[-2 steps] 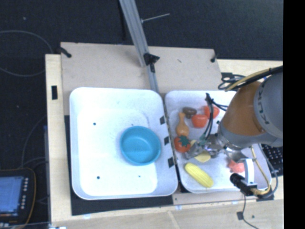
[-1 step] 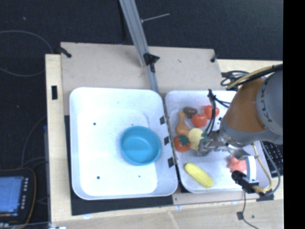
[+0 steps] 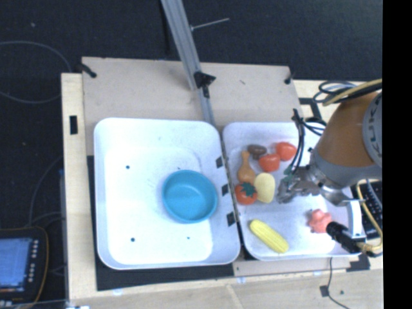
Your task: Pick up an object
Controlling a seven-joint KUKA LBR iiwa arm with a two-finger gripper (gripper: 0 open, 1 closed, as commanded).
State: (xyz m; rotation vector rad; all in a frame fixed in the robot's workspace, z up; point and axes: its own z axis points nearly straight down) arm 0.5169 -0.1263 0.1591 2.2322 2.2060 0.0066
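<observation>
Now, end effector (image 3: 288,190): low in right bin (image 3: 293,253), beside potato (image 3: 264,187); grip state impossible to tell.
Bowl (image 3: 188,196): sat in left bin (image 3: 116,172).

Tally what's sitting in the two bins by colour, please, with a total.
Blue: 1, the bowl in the left bin
Red: 3, two tomato-like pieces and one with a green top
Yellow: 2, the corn and a pale rounded piece
Brown or tan: 2, a dark piece and a drumstick shape
Pink: 1
Total: 9
</observation>
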